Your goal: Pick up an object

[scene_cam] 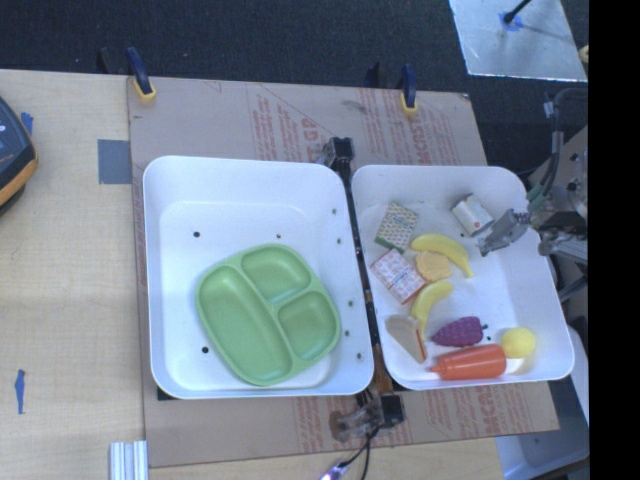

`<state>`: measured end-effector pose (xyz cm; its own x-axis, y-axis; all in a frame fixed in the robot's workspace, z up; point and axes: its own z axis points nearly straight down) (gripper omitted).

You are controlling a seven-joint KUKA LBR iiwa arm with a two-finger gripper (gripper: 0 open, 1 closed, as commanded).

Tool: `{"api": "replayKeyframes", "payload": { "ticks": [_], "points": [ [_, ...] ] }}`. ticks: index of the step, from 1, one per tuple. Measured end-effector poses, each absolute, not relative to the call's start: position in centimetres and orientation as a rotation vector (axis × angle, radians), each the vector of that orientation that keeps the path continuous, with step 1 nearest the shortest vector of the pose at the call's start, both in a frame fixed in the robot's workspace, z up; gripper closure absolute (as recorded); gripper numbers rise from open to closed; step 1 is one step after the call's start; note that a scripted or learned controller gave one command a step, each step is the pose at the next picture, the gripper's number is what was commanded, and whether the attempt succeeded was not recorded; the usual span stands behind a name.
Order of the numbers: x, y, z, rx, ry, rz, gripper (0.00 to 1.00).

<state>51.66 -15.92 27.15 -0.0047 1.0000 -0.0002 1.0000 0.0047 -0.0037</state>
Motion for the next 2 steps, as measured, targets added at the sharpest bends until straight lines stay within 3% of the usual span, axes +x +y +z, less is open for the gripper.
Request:
{"api": "replayKeyframes", "payload": {
  "ticks": [1,2],
  "points": [
    [49.7,-10.9,18.0,-2.212,-2.225,0.006,0.0],
    [50.4,-9.5,12.5,-2.213,-2.225,0.006,0.0]
  ]
}}
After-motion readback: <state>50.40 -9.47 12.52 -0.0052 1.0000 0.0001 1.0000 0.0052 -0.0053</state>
